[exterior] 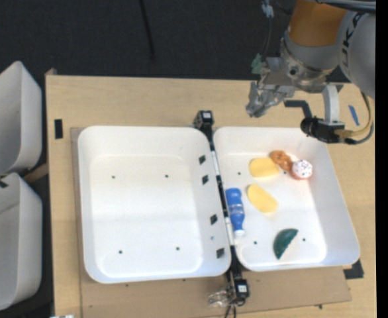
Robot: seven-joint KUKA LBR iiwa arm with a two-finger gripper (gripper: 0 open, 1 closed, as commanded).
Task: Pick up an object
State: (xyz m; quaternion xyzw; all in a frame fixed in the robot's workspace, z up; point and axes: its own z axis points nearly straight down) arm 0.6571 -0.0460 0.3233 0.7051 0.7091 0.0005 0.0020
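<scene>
Wooden bench point(134, 101) (two white bins point(88, 204))

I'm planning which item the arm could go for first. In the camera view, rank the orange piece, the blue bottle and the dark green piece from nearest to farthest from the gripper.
From the gripper, above the right bin's far edge:
1. Orange piece, far side of the right bin.
2. Blue bottle, against the bin's left wall.
3. Dark green piece, near the front edge.

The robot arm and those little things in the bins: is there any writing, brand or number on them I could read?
"UK": partial dark letters on the grey arm, cut off at the edge.
Blue bottle: any label is too small to read.
Pink ball: dots only, no text.
Nothing else carries readable writing.
</scene>
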